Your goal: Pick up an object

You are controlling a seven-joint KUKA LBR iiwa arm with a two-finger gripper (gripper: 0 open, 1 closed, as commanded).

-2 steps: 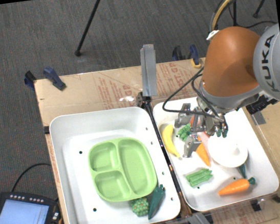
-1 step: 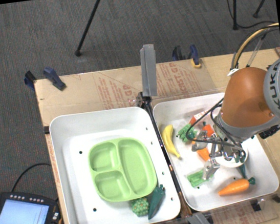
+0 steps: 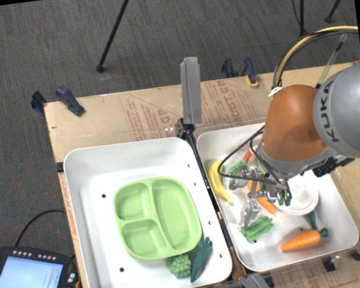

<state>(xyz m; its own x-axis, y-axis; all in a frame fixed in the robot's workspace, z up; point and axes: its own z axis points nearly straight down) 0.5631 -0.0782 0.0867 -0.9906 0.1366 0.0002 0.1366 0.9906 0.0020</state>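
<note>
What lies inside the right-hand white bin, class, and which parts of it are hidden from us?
The right bin holds a banana, a carrot, green beans and a white round item. The arm covers the bin's upper middle.

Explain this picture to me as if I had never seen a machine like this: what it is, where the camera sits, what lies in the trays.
This is one photo, taken by a fixed camera above a bench, looking down at a slant. The big grey and orange shape on the right is a robot arm. Its hand hangs low over the right white bin; whether it grips anything cannot be told from here. That bin holds toy food: a yellow banana, a carrot, a green bean pod and a white round dish. The left white bin holds a green divided plate, with two green toy vegetables at its lower edge. The job is to pick up an object.
</note>
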